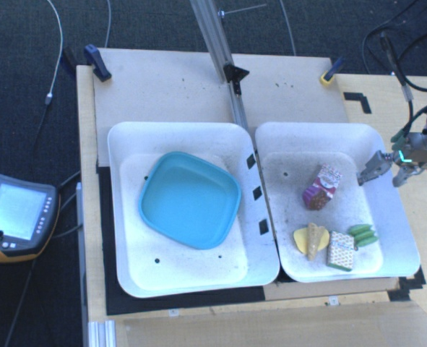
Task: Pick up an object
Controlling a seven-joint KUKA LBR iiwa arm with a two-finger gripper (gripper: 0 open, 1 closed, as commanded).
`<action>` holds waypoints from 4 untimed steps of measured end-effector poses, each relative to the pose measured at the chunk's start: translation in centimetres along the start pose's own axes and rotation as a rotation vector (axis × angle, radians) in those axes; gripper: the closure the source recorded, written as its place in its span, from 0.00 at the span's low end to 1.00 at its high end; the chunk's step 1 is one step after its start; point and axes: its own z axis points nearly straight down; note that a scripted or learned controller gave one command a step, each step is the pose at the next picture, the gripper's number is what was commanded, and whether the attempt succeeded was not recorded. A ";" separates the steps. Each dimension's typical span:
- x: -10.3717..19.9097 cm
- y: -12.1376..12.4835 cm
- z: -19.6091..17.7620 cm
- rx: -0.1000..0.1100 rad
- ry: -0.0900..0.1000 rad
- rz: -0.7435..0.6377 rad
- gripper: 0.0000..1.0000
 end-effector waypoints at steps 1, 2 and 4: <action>0.0 0.0 0.0 0.000 0.000 0.000 0.00; 0.1 0.0 6.5 0.005 0.001 0.000 0.00; 1.1 0.8 17.6 0.005 0.002 0.000 0.00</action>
